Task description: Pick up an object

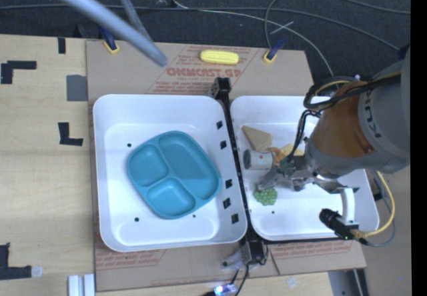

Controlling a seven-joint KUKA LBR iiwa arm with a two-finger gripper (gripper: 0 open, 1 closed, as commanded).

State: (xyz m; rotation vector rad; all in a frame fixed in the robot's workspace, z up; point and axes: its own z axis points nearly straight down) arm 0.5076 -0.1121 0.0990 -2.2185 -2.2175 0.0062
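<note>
Here, seen from above, two shallow white bins sit side by side on a sheet of brown cardboard, the left bin (107, 155) holding a blue divided plate (173, 175) that lies flat near its middle, its three compartments facing up. The right bin (293, 231) holds the smaller things: a tan wedge-shaped piece (257, 136) near the bin's upper left, a grey cylinder (257, 159) lying on its side just below that wedge, a small yellow-orange bit (287, 151) beside the cylinder, and a green lumpy object (267, 196) lower down, close to the divider between the bins. The grey arm with its orange band (337, 131) reaches in from the right and hangs over the right bin, and the gripper (283, 171) points toward the left, its tip between the grey cylinder and the green object and very near both. Whether the gripper is spread or closed cannot be told from this angle, and nothing is plainly seen pinched in it. Beyond the bins, on the cardboard's far edge, lies a yellow corn-like object (219, 57).
</note>
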